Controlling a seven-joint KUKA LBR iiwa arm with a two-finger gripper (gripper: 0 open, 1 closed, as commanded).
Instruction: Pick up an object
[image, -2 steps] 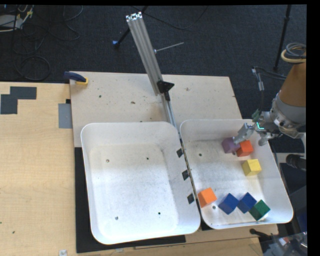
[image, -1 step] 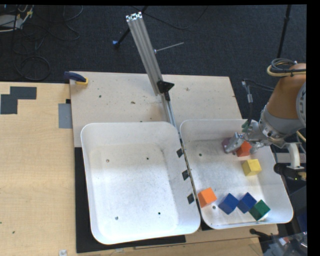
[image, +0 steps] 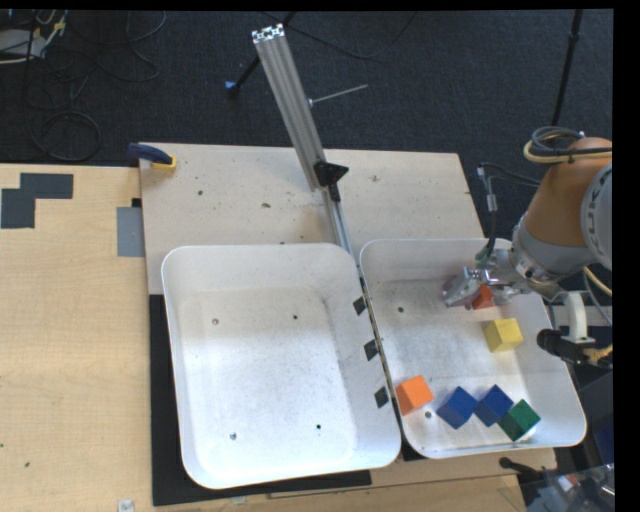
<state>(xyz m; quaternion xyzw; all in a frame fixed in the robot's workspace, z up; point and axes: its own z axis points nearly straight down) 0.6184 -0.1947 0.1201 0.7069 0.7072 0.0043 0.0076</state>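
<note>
One red block (image: 484, 297) sits half-hidden beneath the tool (image: 470, 290).

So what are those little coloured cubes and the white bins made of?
The small coloured cubes, like the yellow cube, look like painted wood or plastic: flat, matte faces, though which is unclear. The shallow white bins, such as the right bin, seem moulded plastic: smooth, rounded rims.

Bins (image: 260, 262) white — blocks: yellow (image: 503, 333), orange (image: 414, 393), two blue (image: 475, 406), green (image: 521, 418).
</note>
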